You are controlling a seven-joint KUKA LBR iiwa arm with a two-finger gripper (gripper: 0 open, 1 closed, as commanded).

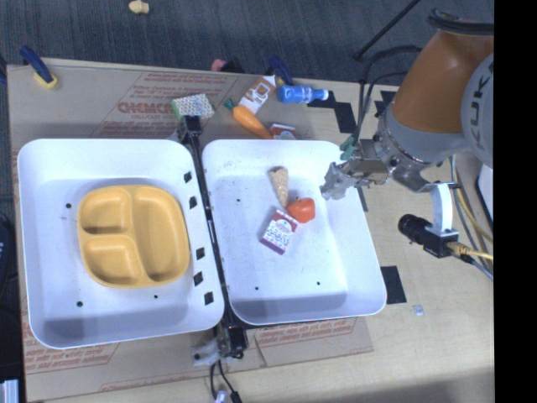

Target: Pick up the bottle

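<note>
A small blue bottle (300,95) with a pale cap lies on its side on the cardboard behind the right bin (361,250). Just left of it lies a white bottle with an orange label (258,93). My gripper (334,183) hangs over the right bin's right rim, well in front of both bottles and close to a red ball-like thing (303,210). Nothing shows in its grasp.
In the right bin lie a cone (278,183) and a small purple-and-red carton (278,231). A yellow divided plate (132,233) sits in the left bin (33,225). A carrot (250,122), a small red-and-white thing (283,130) and a green patterned packet (193,106) lie behind the bins.
</note>
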